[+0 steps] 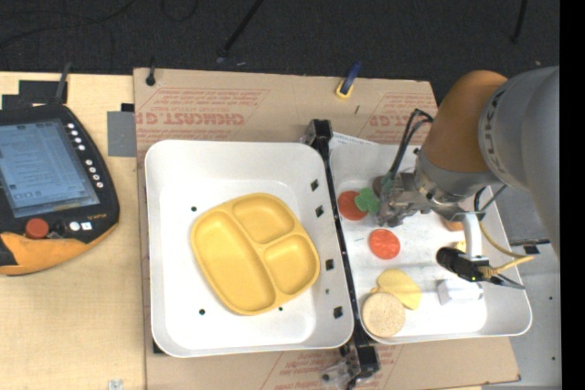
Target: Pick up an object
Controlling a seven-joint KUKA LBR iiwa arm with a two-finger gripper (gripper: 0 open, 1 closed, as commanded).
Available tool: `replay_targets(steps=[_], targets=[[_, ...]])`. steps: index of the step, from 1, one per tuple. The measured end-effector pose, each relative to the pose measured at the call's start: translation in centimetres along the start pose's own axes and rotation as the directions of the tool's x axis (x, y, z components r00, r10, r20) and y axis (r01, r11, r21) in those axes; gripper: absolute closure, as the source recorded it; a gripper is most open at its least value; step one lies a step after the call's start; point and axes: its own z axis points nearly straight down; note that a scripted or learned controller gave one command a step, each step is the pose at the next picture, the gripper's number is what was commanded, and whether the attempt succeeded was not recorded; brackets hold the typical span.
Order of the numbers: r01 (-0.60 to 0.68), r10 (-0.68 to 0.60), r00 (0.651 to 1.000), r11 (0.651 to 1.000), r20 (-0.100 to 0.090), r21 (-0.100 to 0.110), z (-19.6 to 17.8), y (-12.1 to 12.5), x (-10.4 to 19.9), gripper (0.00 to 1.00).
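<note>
My arm comes in from the right of the frame, grey with its orange band, and my pincer (391,202) sits low in the upper left part of the right bin (512,310). It hangs over a small green object (366,199) that lies touching a red round piece (350,205), both close to the divider between the bins. Whether my pincer is spread or pressed together I cannot tell, because the wrist hides it. Just below it, a second red disc (385,244) lies apart from the others. Lower in the same bin a pale yellow piece (401,287) rests against a tan round biscuit-like disc (384,315), with a small white block (452,292) to their right. The left bin (174,196) holds a yellow divided plate (253,252), tilted diagonally. A tablet-like control pendant (50,187) lies at the frame's left edge.
</note>
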Motion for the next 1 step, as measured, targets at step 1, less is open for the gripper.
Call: replay_targets(steps=[1], targets=[[-0.002, 0.002, 1.0, 1.0, 0.001, -0.005, -5.39, -0.98, 0.16, 1.0]])
